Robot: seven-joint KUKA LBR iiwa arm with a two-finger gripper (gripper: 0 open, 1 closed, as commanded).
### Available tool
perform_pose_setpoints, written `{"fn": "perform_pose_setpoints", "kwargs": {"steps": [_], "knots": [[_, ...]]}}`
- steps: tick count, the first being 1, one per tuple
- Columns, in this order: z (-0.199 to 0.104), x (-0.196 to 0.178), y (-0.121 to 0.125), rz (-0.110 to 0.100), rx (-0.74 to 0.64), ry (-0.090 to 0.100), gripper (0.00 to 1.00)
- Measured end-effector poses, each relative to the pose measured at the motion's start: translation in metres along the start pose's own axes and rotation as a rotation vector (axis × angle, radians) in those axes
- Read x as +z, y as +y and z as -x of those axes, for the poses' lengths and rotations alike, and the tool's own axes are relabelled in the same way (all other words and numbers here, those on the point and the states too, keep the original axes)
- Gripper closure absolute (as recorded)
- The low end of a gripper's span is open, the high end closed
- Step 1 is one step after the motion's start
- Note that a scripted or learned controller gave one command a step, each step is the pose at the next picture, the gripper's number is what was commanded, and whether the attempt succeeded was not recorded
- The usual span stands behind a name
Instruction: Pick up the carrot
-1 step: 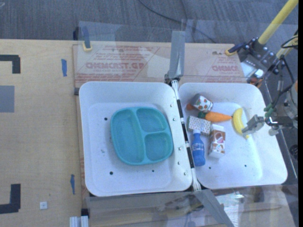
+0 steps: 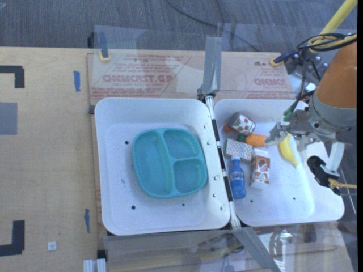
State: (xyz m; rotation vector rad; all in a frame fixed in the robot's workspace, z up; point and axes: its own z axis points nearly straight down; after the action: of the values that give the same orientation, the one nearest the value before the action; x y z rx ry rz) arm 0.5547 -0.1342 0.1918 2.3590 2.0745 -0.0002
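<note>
The carrot (image 2: 256, 140) is a short orange piece with a green end, lying in the right bin (image 2: 300, 208) near its upper left. It rests between a small printed cup (image 2: 241, 122) above it and a checkered box (image 2: 239, 149) below it. My gripper (image 2: 281, 134) hangs over the right bin just to the right of the carrot, under the grey wrist and the orange band (image 2: 340, 78). Its tip sits close to the carrot's right end, and I see nothing held in it.
A yellow banana (image 2: 288, 151) lies right under the gripper. A blue bottle (image 2: 237, 179) and a small juice carton (image 2: 261, 170) lie lower in the right bin. The left bin (image 2: 113, 152) holds a teal divided plate (image 2: 170, 162). Cables hang at the right.
</note>
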Motion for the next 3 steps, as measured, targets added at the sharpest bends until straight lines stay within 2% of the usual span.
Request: {"fn": "perform_pose_setpoints", "kwargs": {"steps": [1,2,3], "knots": [[0.000,0.036,0.052,0.002,-0.206,-0.001,0.00],[-0.021,0.095,0.074,0.022,-0.418,-0.007,0.00],[-0.022,0.093,0.070,0.010,-0.418,-0.002,1.00]]}}
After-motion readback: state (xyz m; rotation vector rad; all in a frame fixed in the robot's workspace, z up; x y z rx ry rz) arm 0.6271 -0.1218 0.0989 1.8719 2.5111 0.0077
